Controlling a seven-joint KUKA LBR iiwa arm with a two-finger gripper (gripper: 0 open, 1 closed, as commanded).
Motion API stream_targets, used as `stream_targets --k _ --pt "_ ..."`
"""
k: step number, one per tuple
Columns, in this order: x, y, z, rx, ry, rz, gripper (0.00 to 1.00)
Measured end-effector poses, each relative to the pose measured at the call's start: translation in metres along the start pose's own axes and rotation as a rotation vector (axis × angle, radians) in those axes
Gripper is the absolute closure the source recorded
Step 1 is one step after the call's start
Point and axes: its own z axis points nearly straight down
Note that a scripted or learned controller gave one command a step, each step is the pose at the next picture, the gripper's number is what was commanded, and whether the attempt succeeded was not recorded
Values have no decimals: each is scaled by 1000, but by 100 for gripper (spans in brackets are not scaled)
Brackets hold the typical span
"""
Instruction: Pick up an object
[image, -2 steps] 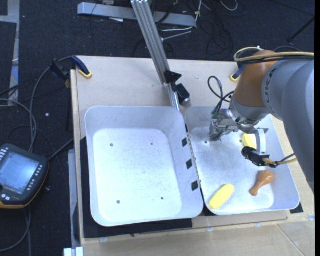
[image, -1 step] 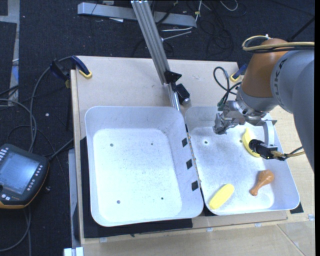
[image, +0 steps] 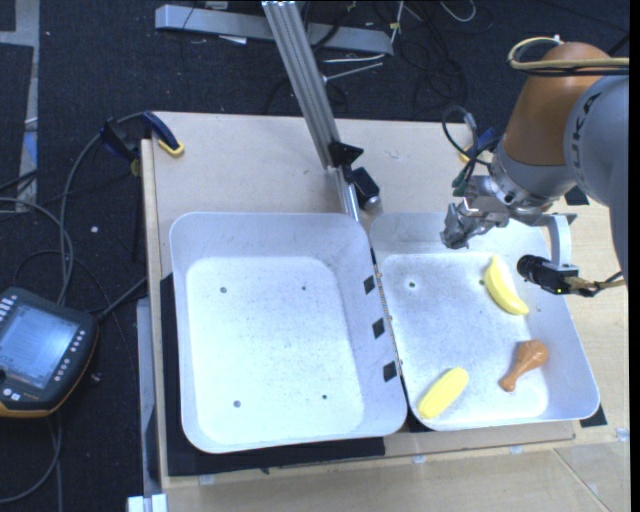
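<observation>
Looking down on the pale wooden worktop (image: 260, 165), two shallow white bins are seen side by side. The grey arm with its orange band (image: 560, 100) is reached in from the right, and the claw (image: 458, 232) is held above the far rim of the right-hand white bin (image: 420, 250), near its back edge. Nothing is seen gripped in the claw; whether it is released or clenched cannot be told at this scale.

The approach step is judged to be in hand, with no object yet taken. A descent onto one chosen item would be called for next, the nearest being the curved yellow plastic banana (image: 504, 287), which lies just forward and right of the claw.

In the right-hand bin three things are held: that banana, a brown toy drumstick (image: 524, 363) nearer the front, and a yellow oblong plastic piece (image: 442, 392) by the front left corner. The left-hand white bin (image: 190, 240) is speckled only with small dark marks.
</observation>
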Motion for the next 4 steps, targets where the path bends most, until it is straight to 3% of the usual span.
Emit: stream_targets --k 1,4 --pt "-10 -1 -49 0 0 0 100" --pt "145 -57 -50 4 2 -5 100"
